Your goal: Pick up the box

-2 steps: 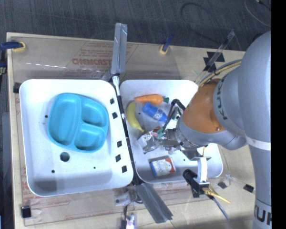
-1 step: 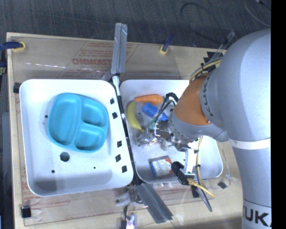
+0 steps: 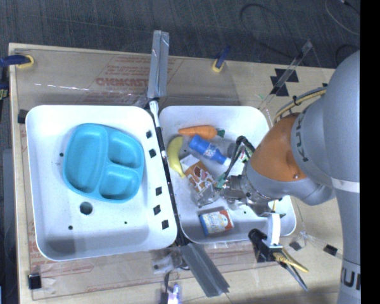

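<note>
gripper (image 3: 210, 194) is low in the right bin (image 3: 256, 116), mid-floor beside a snack packet (image 3: 199, 176); can't tell its state or if it has anything. box (image 3: 215, 221) lies by the bin's near edge, apart. i'd shift nearer that edge, centre over box, then descend.

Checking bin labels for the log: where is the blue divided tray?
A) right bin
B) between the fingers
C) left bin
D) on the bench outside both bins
C: the blue divided tray lies flat in the left bin, while the carrot, banana and blue bottle sit in the right bin.
</note>
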### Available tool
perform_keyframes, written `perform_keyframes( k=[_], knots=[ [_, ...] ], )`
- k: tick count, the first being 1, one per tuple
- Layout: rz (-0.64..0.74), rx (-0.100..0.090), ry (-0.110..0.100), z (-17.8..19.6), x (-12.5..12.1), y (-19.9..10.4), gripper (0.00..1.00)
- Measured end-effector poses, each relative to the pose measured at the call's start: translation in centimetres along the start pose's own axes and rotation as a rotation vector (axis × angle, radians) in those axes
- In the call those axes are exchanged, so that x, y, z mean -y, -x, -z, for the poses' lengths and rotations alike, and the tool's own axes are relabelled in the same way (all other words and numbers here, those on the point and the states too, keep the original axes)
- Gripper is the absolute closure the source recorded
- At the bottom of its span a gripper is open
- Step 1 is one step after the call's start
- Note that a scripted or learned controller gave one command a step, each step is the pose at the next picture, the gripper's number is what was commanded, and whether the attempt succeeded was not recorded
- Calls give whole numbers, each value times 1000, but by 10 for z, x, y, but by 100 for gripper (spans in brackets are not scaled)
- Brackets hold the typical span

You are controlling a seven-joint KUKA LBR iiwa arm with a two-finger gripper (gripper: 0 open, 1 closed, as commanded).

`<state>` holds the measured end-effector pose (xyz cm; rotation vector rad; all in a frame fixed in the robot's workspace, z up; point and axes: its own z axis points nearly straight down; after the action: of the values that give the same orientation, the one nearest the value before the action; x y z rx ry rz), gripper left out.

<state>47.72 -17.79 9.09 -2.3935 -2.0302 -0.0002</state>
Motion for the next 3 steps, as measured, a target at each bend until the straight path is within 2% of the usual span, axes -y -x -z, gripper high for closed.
perform_keyframes(
  k=[1,2,3],
  knots=[
    [6,-1,-2,9,-1,-1,100],
    [6,-1,-2,9,-1,-1,0],
    [347,2,0,23,-5,13,0]
  ],
)
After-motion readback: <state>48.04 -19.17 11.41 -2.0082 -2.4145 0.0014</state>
